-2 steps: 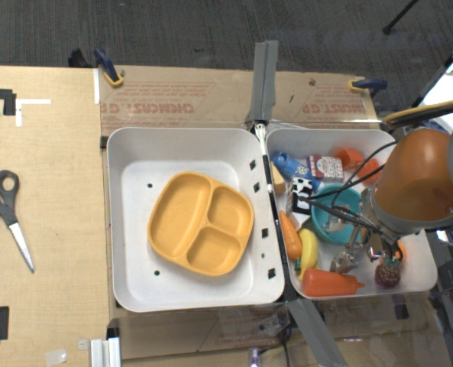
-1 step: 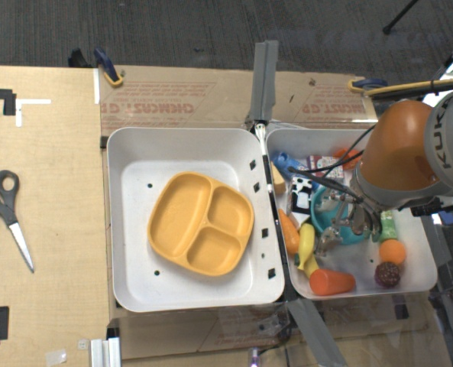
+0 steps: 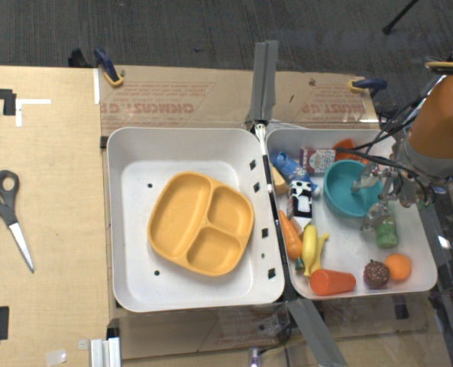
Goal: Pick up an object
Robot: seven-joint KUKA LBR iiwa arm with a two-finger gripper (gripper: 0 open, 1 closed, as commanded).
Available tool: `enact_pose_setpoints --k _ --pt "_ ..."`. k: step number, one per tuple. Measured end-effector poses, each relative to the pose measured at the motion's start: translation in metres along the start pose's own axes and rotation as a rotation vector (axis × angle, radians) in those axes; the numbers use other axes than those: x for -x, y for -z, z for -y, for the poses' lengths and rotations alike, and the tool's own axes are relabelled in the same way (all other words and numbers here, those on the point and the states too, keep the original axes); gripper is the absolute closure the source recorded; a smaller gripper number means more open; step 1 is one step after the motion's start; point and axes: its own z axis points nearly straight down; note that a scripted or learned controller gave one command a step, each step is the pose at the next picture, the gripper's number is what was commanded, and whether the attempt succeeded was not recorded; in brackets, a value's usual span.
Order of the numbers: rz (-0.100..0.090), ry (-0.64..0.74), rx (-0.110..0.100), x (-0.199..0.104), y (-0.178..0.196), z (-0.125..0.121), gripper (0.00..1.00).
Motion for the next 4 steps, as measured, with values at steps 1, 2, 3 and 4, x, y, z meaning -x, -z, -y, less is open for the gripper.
enact_pose_setpoints --k 1,2,3,4 --pt "-0.009 0.005 0.001 -0.001 0.010 -0.001 1.00" --pt "0.009 -0.046 -0.001 -0.055 0.004 -0.024 1.00" --pt "0.000 -0.047 0.001 -0.058 0.000 -0.024 0.00" --pt "0.012 -0.044 -0.001 -0.054 0.013 -0.024 1.00"
